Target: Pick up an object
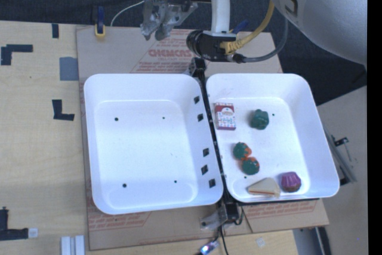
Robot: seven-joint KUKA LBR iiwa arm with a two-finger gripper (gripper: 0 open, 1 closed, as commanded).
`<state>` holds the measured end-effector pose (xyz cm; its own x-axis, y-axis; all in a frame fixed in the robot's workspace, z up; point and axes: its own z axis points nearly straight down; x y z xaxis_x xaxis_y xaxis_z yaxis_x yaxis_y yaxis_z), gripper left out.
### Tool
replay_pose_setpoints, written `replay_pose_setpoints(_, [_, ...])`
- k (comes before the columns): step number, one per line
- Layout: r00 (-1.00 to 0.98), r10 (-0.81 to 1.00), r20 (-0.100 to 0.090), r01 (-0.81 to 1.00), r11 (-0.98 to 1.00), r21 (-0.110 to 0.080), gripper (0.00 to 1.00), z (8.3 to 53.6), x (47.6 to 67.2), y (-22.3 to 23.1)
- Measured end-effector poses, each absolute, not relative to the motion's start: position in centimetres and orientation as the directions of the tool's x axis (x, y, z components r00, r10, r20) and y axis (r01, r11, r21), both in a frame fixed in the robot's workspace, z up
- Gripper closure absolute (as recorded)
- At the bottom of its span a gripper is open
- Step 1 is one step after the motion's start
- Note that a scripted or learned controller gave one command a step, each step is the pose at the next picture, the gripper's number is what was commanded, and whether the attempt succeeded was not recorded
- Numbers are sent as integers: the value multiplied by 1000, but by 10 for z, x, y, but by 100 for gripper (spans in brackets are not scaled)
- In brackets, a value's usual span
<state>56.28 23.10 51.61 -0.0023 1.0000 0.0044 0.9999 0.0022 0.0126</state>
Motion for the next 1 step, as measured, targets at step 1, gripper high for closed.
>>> replay_pose_setpoints(1, [-2, 1000, 2, 1000, 2, 1, 100, 538, 490, 195])
